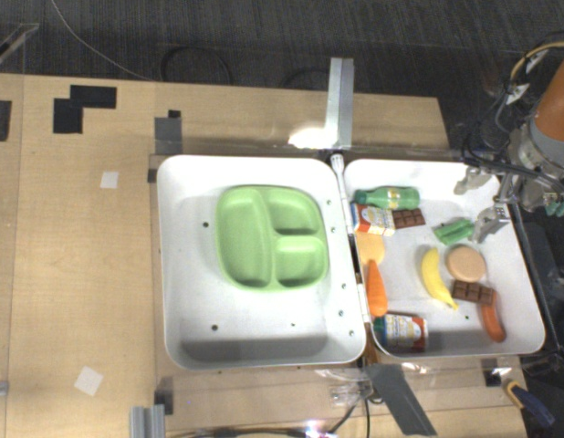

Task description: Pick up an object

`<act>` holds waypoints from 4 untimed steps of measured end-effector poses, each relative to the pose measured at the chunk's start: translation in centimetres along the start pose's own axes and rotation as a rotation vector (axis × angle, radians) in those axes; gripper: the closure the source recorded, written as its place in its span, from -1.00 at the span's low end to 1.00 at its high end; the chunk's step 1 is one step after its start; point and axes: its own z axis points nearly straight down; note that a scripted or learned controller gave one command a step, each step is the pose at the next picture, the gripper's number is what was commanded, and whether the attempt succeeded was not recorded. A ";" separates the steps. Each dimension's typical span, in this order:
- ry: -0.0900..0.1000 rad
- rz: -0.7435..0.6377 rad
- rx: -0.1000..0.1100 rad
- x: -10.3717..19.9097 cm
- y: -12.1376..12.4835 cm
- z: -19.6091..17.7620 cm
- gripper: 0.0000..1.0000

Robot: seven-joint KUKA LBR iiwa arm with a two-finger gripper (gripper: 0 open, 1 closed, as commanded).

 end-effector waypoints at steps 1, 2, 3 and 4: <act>-0.028 -0.100 0.008 8.1 1.4 9.6 -1.00; -0.011 -0.073 0.001 9.6 5.8 11.3 -1.00; -0.004 0.025 0.003 7.8 -1.5 6.0 -1.00; -0.034 0.064 0.008 9.1 1.9 10.6 -1.00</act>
